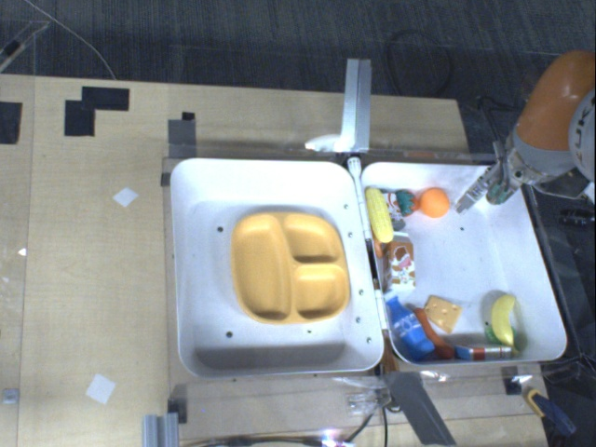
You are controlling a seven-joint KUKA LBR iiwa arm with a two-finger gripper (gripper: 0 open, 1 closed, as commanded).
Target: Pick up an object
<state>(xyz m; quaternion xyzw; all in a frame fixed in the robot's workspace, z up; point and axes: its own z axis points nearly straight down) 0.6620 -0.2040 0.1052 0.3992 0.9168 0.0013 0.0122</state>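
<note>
The pincer (473, 197), empty with fingers apart, hovers just right of the orange ball (433, 202), so approach continues; next it must descend.

Arm (559, 119): cut off by the right frame edge, only the orange band and wrist visible. Gripper (477, 196): blurred, its state not determinable. Small figure (403, 200) between the corn cob (379, 214) and the orange ball (433, 202): too small to identify. Packet (401, 264): print illegible. Blue item (407, 329): partly covered by a red-brown piece (430, 329). Tabletop (93, 277): runs out of frame left and bottom.
</note>
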